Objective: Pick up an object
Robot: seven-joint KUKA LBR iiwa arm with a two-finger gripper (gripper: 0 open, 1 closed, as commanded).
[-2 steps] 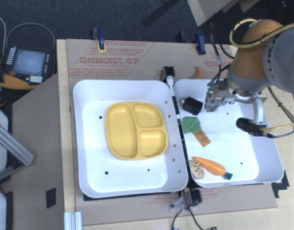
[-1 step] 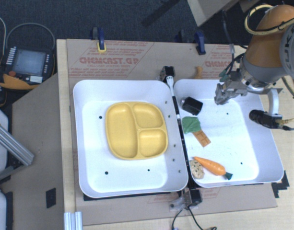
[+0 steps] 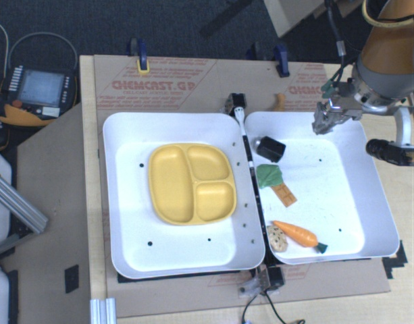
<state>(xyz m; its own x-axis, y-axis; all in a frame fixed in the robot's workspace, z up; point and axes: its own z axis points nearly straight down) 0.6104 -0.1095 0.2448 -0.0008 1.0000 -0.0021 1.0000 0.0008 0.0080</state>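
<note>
Camera view: arm [image 3: 389,52] reaches from far right, gripper [image 3: 326,123] over right bin's [image 3: 369,201] far rim, finger state unclear; cardboard-covered surface [image 3: 193,79].

Grey arm with orange band reaching in from the right, wrist bent downward, gripper [image 3: 323,124] pointing down, nothing visibly held

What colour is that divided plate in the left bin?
Pale yellow; the plate shows clearly in the camera view.
</note>
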